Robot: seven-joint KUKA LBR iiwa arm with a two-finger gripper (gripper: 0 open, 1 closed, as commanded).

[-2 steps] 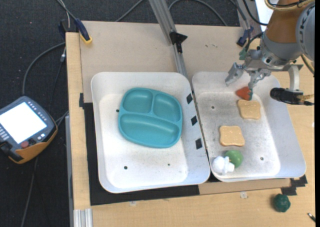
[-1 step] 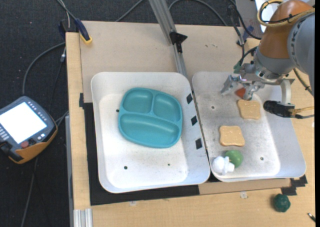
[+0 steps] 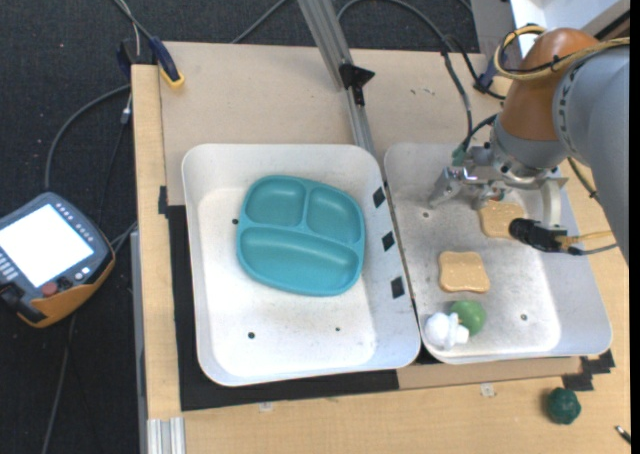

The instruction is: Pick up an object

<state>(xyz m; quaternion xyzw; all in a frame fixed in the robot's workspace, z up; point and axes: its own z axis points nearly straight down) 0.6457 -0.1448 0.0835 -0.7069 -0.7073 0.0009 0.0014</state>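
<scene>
A tan toast-like piece [image 3: 494, 219] is partly hidden under the claw [image 3: 470, 182] in the right bin [image 3: 580, 312]; the claw's state cannot be told, as it is blurred and small. The arm [image 3: 560, 92] is bent in from the right, wrist lowered over the bin's upper part. A second toast piece [image 3: 464, 272] is seen mid-bin, a green-white toy [image 3: 455, 323] just below. A teal divided plate [image 3: 300, 234] is placed in the left bin [image 3: 220, 342]. A green ball [image 3: 563, 404] is seen on the counter [image 3: 250, 92].

Divided plate [image 3: 300, 234] in left bin [image 3: 215, 342] — toast [image 3: 464, 272] (right bin [image 3: 575, 317]).
</scene>
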